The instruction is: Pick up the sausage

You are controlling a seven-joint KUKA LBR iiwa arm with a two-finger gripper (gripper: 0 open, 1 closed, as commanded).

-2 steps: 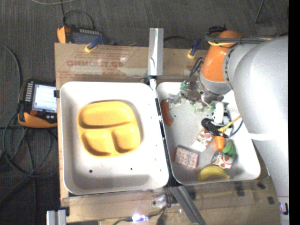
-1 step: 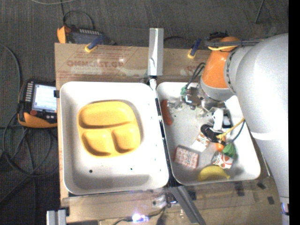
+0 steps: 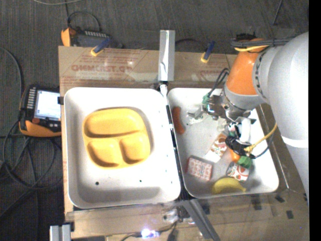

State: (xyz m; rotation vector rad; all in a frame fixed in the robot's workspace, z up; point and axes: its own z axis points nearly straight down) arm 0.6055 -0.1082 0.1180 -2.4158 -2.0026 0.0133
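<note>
Dark carpet under the desk (image 3: 90, 64). Sausage (image 3: 177, 121) lies against right bin's (image 3: 271, 185) left wall, so approach is tight. Hand (image 3: 203, 112) sits just right of it; grip state can't be told.

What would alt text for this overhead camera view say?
A grey robot arm's gripper hangs over the right white bin, close to a sausage by its left wall. The left bin holds a yellow tray.
</note>
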